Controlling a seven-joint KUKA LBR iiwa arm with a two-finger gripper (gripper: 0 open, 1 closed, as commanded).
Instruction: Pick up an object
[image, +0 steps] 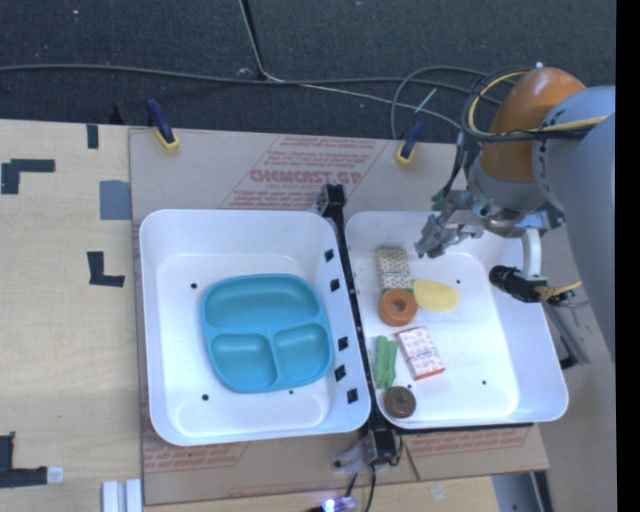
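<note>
Doughnut (398, 306) lies in the right bin (520, 395) beside a yellow block (436, 294); the tool (432, 243) hovers above them, whether apart or together I cannot tell.

Robotics lab setup, not a home or shop. A grey arm (590, 170) with an orange band reaches over a plywood table (60, 300) marked with black tape; a cardboard sheet (290, 170) is clamped under two white bins (160, 300). Loose cables (250, 45) trail across dark carpet (120, 40) behind.
</note>
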